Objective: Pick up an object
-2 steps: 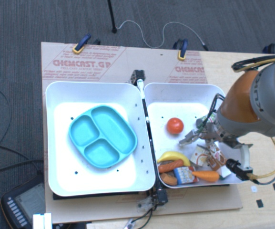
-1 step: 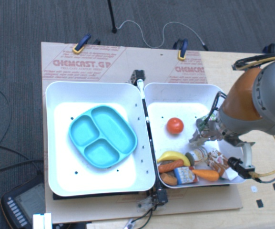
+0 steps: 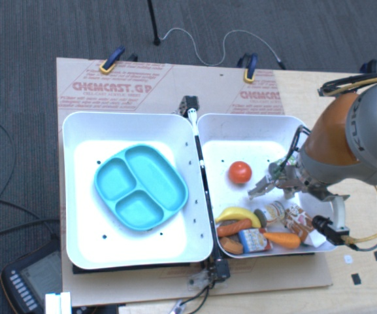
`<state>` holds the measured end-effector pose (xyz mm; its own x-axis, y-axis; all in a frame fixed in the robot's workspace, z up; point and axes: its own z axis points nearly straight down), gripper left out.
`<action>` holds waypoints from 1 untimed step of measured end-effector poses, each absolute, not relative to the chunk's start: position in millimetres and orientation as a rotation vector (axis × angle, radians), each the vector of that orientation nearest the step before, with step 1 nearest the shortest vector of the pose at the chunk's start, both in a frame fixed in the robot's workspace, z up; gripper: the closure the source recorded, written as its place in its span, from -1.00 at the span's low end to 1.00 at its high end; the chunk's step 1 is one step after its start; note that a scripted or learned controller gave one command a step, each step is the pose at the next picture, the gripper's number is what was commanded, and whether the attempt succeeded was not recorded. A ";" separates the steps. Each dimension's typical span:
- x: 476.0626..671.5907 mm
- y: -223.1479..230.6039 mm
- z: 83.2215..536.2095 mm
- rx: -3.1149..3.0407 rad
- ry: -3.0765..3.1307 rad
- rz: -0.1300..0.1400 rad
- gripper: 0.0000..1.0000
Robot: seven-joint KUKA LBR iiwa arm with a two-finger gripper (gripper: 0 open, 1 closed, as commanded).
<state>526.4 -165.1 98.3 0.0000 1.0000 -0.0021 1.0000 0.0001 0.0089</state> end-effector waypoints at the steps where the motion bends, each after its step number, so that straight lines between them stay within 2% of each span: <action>1: 493.4 -122.0 88.5 2.212 2.208 0.007 -1.00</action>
<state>493.4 -122.0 88.5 0.0020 1.0000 -0.0082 0.9999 -0.0019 0.0144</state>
